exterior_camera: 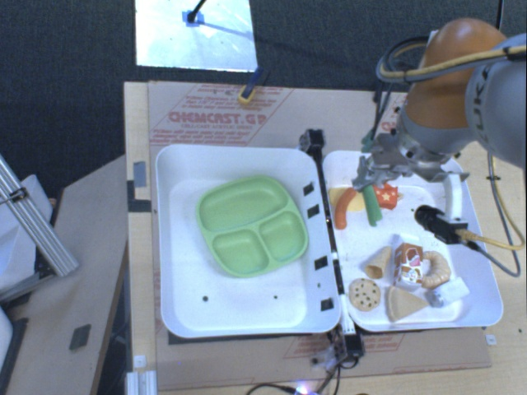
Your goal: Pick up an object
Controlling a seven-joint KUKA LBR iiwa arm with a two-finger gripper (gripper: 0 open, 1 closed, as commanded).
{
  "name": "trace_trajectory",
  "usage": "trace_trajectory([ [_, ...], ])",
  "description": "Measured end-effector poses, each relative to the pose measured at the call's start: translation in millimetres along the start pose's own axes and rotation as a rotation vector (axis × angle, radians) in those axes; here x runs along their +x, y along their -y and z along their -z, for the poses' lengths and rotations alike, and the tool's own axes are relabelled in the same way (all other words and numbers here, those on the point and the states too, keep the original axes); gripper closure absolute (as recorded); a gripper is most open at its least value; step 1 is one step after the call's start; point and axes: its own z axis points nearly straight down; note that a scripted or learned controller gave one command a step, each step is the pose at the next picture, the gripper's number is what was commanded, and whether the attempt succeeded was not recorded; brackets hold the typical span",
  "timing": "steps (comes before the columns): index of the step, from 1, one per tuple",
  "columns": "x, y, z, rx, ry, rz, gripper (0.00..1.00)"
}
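Over the right bin [486, 307], the gripper [368, 175] is poised just above a green pepper [371, 206]; whether anything is clasped cannot be told. Light, stiff and smooth plastic is judged likely; its narrow middle suits grasping.

Over the right bin

My gripper [368, 174] hangs at the bin's [486, 303] eleven o'clock, above a green pepper [371, 206]; the green tray [251, 225] lies at nine o'clock.

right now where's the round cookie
The cookie lies in the right bin, near its front left corner, just left of the tan wedge and below the small cone.
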Motion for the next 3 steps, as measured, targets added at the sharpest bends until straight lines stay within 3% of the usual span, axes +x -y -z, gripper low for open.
trace_trajectory([
  [1,-3,0,-19,0.002,0.002,-0.008,1.0],
  [3,10,2,-5,-0.001,0.001,-0.003,1.0],
])
